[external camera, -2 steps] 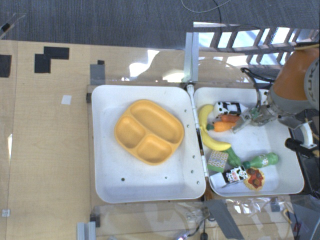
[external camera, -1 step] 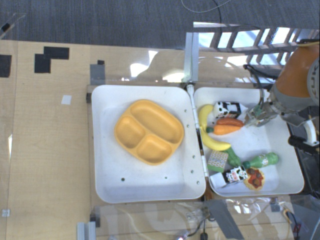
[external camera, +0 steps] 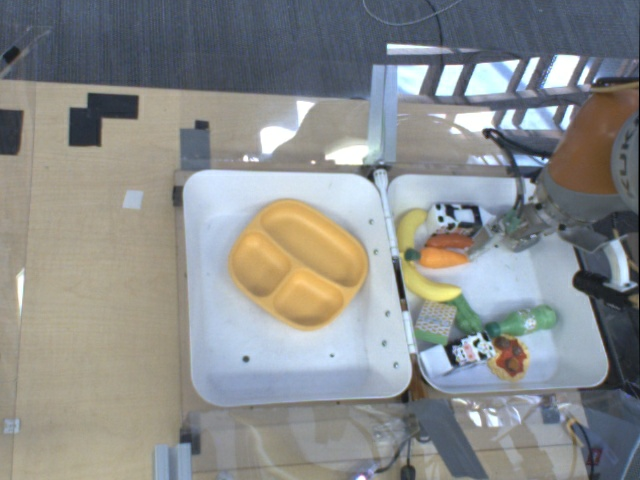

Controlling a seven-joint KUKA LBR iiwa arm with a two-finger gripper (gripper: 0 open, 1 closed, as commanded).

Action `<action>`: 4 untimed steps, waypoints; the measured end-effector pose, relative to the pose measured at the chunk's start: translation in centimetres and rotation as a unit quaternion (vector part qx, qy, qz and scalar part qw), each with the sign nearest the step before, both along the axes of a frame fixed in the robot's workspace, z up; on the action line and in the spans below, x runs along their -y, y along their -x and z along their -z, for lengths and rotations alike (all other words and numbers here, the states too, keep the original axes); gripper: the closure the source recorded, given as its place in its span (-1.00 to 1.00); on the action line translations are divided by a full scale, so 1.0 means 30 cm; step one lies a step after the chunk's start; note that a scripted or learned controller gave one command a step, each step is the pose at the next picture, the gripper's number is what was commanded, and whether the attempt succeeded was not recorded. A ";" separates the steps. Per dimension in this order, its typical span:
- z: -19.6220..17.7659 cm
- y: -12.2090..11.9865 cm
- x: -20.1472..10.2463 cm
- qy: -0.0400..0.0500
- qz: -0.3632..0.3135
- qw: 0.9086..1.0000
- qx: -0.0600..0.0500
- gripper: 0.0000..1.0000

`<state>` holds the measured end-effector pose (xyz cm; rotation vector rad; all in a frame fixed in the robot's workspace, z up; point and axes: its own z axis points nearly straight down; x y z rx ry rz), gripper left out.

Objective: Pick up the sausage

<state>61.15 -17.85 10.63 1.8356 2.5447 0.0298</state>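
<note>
The sausage (external camera: 452, 240), short and reddish-brown, lies in the right bin (external camera: 560, 298) just below a black-and-white cow-patterned carton (external camera: 455, 217). It rests against an orange carrot (external camera: 443, 258). My gripper (external camera: 492, 236) reaches in from the right, low over the bin, with its tip right beside the sausage's right end. The view does not show whether it touches the sausage. The grey arm with its orange band (external camera: 590, 153) stands over the bin's right side.
A yellow banana (external camera: 420, 273) curves along the right bin's left wall. Near the front lie a green bottle (external camera: 520, 320), a checkered packet (external camera: 436, 318), a small cow-patterned box (external camera: 468, 351) and a red-orange item (external camera: 510, 358). The left bin (external camera: 215, 368) holds a yellow divided plate (external camera: 297, 263).
</note>
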 end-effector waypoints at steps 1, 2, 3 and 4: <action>0.016 0.047 -0.018 0.010 -0.002 1.000 0.011 -1.00; 0.054 0.120 0.049 0.008 0.005 1.000 -0.001 -1.00; 0.054 0.070 -0.158 0.005 0.134 0.991 -0.001 -1.00; 0.058 0.056 0.083 0.004 0.231 0.973 -0.003 -1.00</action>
